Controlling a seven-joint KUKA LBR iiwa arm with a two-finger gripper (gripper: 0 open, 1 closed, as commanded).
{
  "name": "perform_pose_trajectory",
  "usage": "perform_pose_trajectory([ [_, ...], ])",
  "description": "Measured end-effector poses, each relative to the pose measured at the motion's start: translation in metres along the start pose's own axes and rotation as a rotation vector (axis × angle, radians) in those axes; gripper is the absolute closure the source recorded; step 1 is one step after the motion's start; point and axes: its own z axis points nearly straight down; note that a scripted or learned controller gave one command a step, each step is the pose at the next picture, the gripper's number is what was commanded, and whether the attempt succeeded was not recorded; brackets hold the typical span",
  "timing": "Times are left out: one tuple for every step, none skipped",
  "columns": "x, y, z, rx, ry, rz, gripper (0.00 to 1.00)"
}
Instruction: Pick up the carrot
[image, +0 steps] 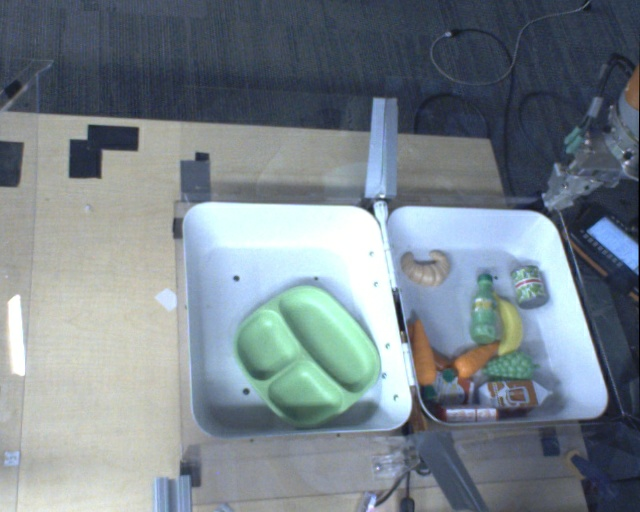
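Now | carrot (422, 350) in right bin (575, 290) | claw (572, 186) outside (grip indiscernible) | labels unreadable

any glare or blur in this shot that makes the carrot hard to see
Camera view: lighting is even and soft, with no glare on the carrot, which lies sharp along the right bin's left wall; the image is slightly soft overall, the green tray shows mild sheen, and the gripper at the right edge is blurred.
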Motion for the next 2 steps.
perform_pose_trajectory([
  [0.0, 0.0, 0.0, 0.0, 0.0, -0.001, 0.0],
  [0.042, -0.034, 0.044, 0.008, 0.004, -0.19, 0.0],
])
